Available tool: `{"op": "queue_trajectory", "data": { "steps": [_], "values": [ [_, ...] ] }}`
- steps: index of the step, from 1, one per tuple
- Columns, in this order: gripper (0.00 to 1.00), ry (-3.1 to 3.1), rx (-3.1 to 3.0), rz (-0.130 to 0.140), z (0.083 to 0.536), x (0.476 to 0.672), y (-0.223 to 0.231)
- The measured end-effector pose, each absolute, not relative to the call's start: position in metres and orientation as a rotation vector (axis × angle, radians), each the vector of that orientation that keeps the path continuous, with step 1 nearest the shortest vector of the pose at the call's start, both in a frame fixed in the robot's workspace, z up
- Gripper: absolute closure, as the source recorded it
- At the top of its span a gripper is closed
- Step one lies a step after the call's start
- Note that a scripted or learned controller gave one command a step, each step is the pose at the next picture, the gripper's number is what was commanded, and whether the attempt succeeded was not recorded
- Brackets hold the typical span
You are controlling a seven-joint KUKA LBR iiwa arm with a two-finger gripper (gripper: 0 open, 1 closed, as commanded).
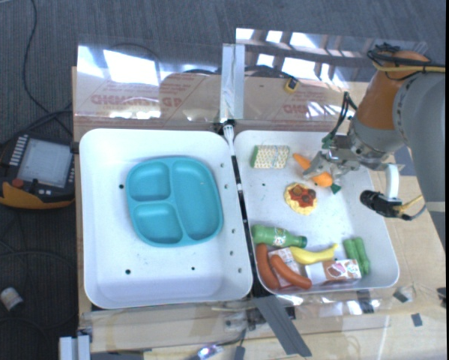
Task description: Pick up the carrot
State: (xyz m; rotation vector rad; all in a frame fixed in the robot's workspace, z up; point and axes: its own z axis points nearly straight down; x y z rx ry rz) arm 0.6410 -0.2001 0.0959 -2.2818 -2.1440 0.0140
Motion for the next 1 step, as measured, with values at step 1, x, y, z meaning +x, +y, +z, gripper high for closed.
{"op": "queue_trajectory", "data": {
  "steps": [1],
  "values": [
    [1.00,-2.159,-2.278,0.004,0.1762,0.6689,-0.1462]
  ]
}}
